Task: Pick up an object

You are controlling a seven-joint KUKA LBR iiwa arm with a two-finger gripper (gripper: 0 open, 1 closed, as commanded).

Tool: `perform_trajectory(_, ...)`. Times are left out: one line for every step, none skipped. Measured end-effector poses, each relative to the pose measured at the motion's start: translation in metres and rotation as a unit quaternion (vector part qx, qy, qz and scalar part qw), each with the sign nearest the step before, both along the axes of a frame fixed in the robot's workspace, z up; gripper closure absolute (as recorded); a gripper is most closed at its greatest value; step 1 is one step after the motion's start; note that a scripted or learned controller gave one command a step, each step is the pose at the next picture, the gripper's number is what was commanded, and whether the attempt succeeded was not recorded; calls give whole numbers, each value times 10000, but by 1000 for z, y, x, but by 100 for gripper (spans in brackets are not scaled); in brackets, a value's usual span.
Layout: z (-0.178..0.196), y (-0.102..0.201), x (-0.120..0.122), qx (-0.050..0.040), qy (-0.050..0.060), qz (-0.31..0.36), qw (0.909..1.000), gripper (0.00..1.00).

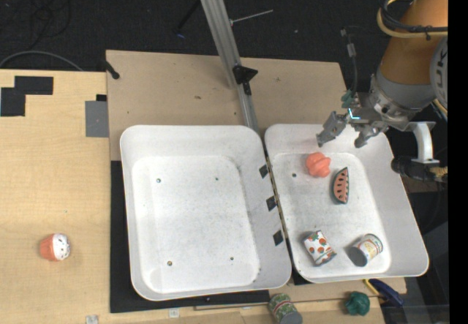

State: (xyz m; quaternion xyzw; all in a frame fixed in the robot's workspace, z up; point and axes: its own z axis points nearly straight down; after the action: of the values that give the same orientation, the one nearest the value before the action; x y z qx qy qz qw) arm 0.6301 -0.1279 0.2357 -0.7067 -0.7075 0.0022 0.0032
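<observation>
**Now: spread pincer hangs over the right bin's top edge**

Up at the right of the frame, the grey arm with its orange band reaches in and ends in the pincer, whose two fingers stand spread apart with nothing between them. It sits over the upper edge of the right bin, just above and to the right of a pink ball.

Four things lie in that bin. The pink ball rests near its upper middle. Just to the right and slightly lower lies a watermelon slice. Toward the bin's lower edge sit a spotted cup, tipped over, and a can on its side, near each other.

The left bin fills the middle of the frame. On the wooden surface at lower left rests an orange toy. Below the right bin, at the frame's bottom edge, sit a dark can and a green lump.

A metal rail slants down from the top centre toward the gap between the bins.
</observation>
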Motion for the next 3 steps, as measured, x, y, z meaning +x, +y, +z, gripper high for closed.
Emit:
perform_trajectory(3,0,1,-5,-25,5,10000,0)
perform_trajectory(-41,3,4,-2,-4,4,10000,0)
perform_trajectory(-88,0,-4,-2,2,-3,10000,0)
